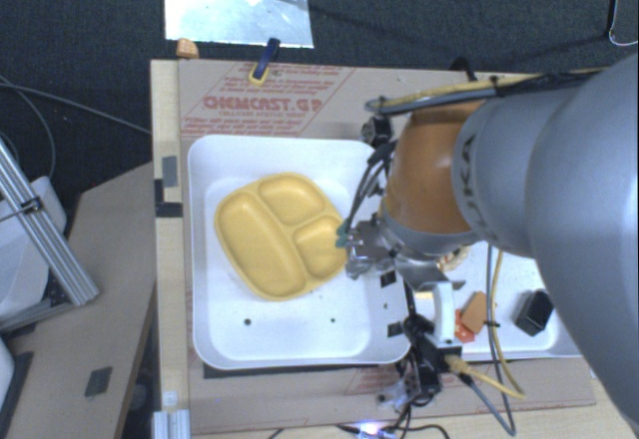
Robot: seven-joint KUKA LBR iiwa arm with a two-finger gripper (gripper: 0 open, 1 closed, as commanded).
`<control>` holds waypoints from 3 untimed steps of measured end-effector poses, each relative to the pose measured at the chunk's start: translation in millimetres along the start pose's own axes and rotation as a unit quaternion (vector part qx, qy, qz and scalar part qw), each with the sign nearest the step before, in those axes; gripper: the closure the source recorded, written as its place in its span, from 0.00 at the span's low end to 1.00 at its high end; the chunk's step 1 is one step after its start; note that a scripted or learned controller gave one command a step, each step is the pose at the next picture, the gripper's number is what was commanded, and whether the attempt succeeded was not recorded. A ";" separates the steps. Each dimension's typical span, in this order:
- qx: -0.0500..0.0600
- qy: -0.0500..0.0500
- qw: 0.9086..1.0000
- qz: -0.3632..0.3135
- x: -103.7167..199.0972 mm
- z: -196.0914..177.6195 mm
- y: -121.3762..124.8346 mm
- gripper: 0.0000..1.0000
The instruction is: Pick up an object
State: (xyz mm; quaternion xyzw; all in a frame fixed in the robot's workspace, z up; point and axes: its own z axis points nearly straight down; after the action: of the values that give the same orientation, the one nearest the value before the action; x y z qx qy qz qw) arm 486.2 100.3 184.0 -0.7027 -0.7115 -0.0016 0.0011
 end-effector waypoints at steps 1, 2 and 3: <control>-0.004 0.000 1.000 0.005 10.9 85.0 41.9 1.00; -0.008 -0.003 1.000 0.007 -43.9 -7.4 119.1 1.00; -0.002 -0.002 1.000 0.003 -39.9 -12.0 115.0 1.00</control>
State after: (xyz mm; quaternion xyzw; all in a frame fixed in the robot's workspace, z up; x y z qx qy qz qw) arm 601.7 61.8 195.9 -0.7045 -0.7097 -0.0018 -0.0019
